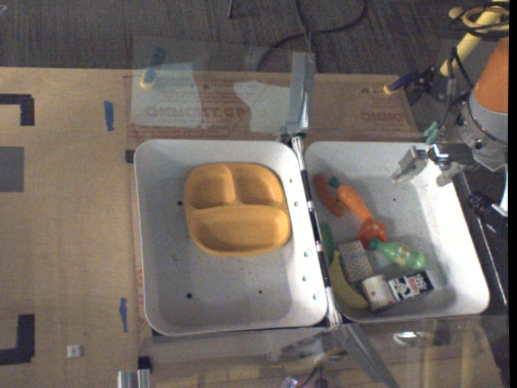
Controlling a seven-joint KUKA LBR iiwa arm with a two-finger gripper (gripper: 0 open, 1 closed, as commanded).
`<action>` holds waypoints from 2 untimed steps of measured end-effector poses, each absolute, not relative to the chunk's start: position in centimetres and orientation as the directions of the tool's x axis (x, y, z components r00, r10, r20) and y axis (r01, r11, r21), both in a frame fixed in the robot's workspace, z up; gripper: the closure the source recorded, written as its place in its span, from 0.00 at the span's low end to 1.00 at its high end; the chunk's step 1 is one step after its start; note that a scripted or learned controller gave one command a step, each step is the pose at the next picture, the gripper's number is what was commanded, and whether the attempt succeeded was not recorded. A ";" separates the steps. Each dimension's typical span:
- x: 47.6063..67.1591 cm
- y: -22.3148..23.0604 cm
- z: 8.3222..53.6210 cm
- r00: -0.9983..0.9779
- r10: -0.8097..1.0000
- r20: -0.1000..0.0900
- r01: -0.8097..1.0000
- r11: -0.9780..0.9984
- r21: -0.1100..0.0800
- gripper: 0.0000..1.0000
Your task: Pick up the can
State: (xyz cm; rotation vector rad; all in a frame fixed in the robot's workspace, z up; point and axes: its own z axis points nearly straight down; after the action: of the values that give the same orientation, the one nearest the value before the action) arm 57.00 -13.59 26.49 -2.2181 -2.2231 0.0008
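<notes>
The can [374,290] lies in the right bin's [472,249] near corner; we see the gripper [428,163] hovering above, fingers apart, holding nothing.

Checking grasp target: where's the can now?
Right bin, near its front edge: the can lies between the banana and the milk carton.

An orange divided plate [237,208] lies in the left bin [157,297]; a toy carrot [354,201], green bottle [400,255] and banana [346,288] lie in the right bin [460,241].

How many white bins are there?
2. The left bin holds an orange divided plate; the right bin holds the toys, beside it.
</notes>
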 end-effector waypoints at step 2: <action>63.1 -16.2 28.8 -0.030 1.000 -0.003 1.000 0.030 0.004 0.00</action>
State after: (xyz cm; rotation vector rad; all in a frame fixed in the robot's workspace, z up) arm 63.07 -16.22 28.82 -2.1907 -2.2583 -0.0019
